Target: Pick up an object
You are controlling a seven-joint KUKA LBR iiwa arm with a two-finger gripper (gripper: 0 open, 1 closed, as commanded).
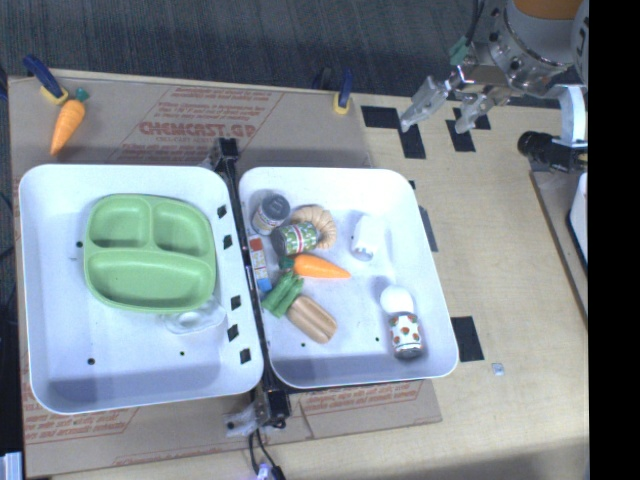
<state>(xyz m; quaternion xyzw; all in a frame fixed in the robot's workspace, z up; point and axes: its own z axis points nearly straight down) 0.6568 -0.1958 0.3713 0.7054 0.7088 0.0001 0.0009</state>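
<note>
Pincer point(447, 103) wide, holding nothing, above bench beyond right bin point(425, 268); carrot point(320, 266) w/ other items in bin.

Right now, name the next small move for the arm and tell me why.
Probably swing the gripper left and toward the right bin, then lower over the orange carrot. The gripper hangs open above the bench beyond the bin's far corner, holding nothing, and every pickable item lies in that bin.

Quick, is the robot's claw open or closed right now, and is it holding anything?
Two-finger gripper: open, holding nothing, up above the bench beyond the right white bin.
</note>
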